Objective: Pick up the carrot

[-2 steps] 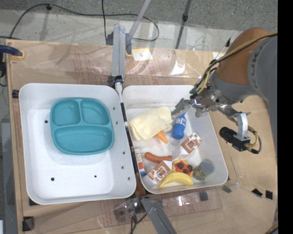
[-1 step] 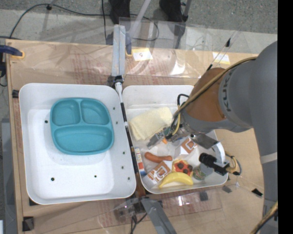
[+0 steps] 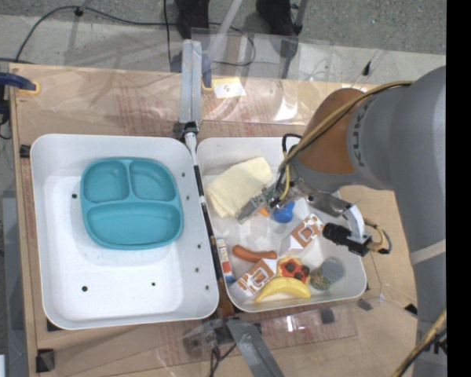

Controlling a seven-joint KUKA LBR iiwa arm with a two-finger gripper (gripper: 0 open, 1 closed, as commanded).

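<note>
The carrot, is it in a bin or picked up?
In the bin: the carrot lies flat on the right bin's floor, above the banana.

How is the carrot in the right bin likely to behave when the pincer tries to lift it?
The carrot looks like a smooth, slim rod, so it is probably stiff and light. Its round shape may let it roll on the bin's flat floor if nudged. It may also slip out of a loose grip, since its surface seems glossy.
</note>
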